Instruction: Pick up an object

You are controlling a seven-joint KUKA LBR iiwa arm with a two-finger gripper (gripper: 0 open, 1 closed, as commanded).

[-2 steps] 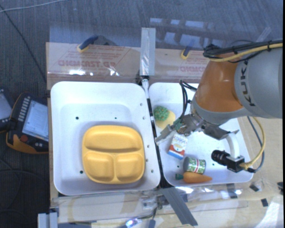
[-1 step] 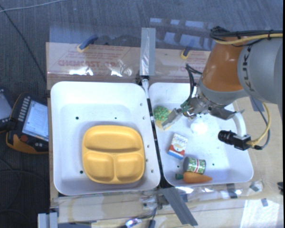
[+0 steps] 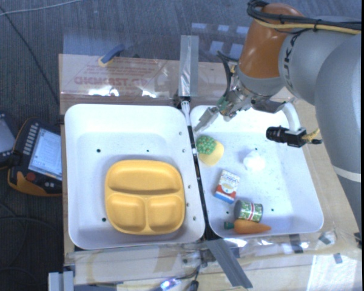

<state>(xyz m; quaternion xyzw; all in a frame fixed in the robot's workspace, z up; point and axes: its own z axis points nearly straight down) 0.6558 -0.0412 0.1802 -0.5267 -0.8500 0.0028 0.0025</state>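
My gripper (image 3: 207, 118) hangs over the far left corner of the right bin (image 3: 303, 187), close to the divider between the two bins. Just below it lies a yellow and green round item (image 3: 208, 150), apart from the gripper. A white ball-like object (image 3: 253, 160) rests mid-bin. Nearer the front are a small red and white carton (image 3: 227, 185), a green can (image 3: 249, 211) on its side, and an orange carrot (image 3: 252, 227) by the front wall. Nothing is visibly held.
The left bin (image 3: 85, 138) holds a yellow divided tray (image 3: 145, 196). A handheld pendant (image 3: 36, 156) lies left of the bench. The grey arm and its orange band (image 3: 264, 41) cover the far right corner. A black fitting (image 3: 285, 134) juts over the right bin.
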